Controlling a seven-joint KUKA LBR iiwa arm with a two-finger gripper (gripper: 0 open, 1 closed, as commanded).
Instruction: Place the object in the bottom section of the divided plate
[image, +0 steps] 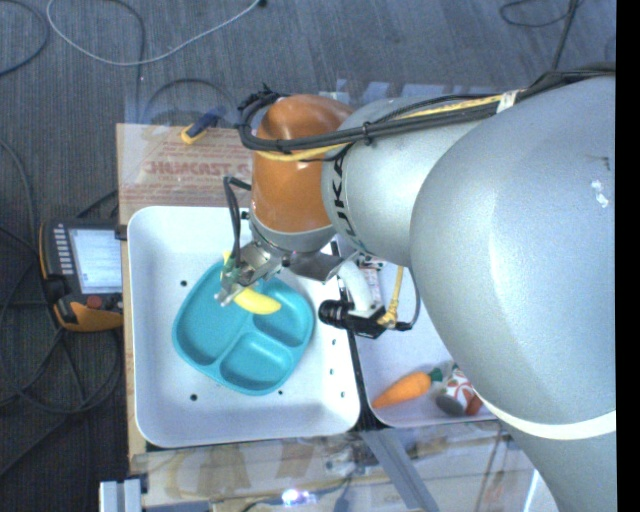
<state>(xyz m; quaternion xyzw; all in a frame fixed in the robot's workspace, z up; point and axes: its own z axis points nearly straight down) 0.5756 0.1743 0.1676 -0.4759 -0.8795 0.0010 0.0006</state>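
On grey carpet, bench, white bins

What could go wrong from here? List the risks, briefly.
1. The yellow object lies in an upper section of the blue plate, right under the gripper, not in the bottom section; it may end up left in the wrong section.
2. It rests close to a divider ridge, so a push could tip or slide the plate inside the left bin.
3. The arm's bulk hides much of the right bin, where a carrot lies, so contact there would be hard to spot.
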